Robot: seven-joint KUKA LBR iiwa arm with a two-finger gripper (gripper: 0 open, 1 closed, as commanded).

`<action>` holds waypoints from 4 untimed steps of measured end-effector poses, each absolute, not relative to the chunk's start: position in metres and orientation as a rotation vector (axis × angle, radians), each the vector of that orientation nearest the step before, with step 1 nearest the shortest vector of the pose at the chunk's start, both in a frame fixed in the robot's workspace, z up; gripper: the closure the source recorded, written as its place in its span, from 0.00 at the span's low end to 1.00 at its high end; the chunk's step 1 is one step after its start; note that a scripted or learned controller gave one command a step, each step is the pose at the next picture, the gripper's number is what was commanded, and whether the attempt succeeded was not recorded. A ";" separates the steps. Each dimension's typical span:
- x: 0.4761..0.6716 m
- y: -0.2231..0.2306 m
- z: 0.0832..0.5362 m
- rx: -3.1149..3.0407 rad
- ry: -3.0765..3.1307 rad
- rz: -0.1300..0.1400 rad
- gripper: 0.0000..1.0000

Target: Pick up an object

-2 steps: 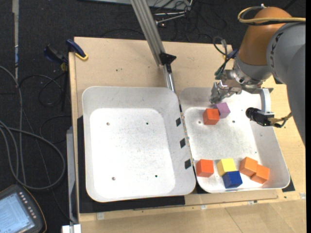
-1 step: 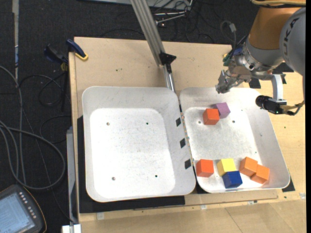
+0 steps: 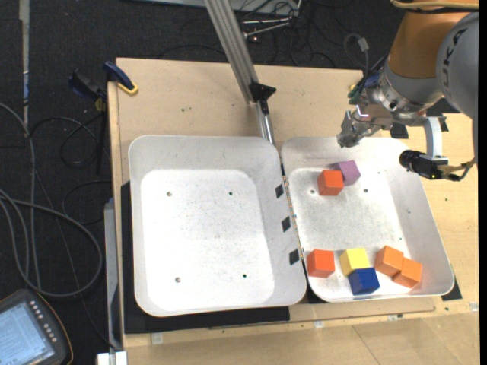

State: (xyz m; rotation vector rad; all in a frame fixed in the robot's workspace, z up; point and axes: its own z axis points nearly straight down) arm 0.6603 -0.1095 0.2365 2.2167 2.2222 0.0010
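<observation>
The right bin (image 3: 411, 211) holds several small blocks. An orange cube (image 3: 330, 182) and a purple cube (image 3: 349, 171) sit touching near its far edge. Along the near edge lie an orange cube (image 3: 321, 262), a yellow cube (image 3: 354, 261), a blue cube (image 3: 364, 280) and two more orange blocks (image 3: 400, 266). My gripper (image 3: 351, 134) hangs over the far edge of the right bin, just above and behind the purple cube, with nothing seen between its fingers.
The left bin (image 3: 148, 204) lies beside the right one, with black clips (image 3: 288, 223) along the seam. A slanted metal pole (image 3: 232, 36) crosses the bench's far side. Blue clamps (image 3: 114, 74) sit at the far left corner. Cables lie on the floor at left.
</observation>
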 end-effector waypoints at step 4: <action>0.562 0.074 0.240 2.216 2.231 -0.001 1.00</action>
